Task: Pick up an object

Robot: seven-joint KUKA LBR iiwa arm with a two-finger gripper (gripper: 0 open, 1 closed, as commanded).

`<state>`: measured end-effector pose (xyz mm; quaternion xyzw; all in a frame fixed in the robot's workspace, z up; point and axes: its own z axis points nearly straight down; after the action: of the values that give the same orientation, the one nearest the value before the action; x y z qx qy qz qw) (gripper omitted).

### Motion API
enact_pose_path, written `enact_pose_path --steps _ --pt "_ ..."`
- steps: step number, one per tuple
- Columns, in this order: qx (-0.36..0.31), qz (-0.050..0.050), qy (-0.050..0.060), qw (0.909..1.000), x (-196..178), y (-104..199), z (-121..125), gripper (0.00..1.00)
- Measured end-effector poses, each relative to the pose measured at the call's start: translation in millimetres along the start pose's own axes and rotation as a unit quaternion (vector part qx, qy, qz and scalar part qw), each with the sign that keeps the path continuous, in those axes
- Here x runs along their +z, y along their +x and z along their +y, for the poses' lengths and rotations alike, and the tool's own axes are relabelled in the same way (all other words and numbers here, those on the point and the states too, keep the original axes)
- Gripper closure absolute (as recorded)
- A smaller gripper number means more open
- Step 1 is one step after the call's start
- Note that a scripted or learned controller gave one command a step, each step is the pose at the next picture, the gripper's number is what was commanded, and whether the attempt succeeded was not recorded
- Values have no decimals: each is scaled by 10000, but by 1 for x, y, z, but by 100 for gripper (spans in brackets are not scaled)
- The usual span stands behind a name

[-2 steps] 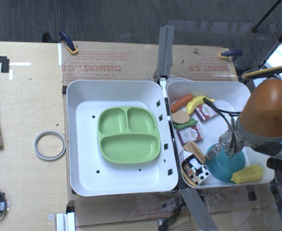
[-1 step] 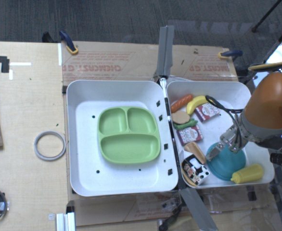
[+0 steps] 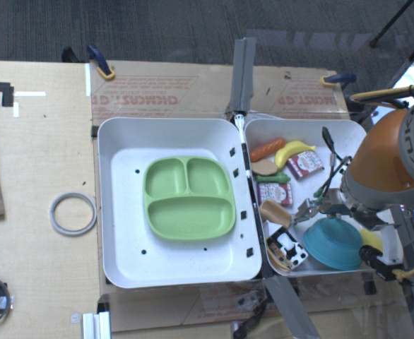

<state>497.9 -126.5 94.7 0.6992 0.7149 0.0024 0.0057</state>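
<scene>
A green divided plate [image 3: 189,198] lies in the left bin [image 3: 115,210]. In the right bin [image 3: 348,127], a banana [image 3: 292,152], carrot [image 3: 267,149] and blue bowl [image 3: 335,244] lie scattered. The gripper [image 3: 313,207] hovers above the bowl; its opening cannot be told.

Green three-compartment plastic plate [image 3: 189,198] in the left white bin [image 3: 115,189], right white bin [image 3: 348,129] beside it holding yellow toy banana [image 3: 292,151], blue bowl [image 3: 333,244], grey-and-orange arm's gripper [image 3: 310,209] above.
</scene>
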Motion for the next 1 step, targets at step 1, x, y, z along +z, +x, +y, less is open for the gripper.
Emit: enact_pose_path --steps 1 --pt "-1007 22 54 9949 -13 9 53 0"
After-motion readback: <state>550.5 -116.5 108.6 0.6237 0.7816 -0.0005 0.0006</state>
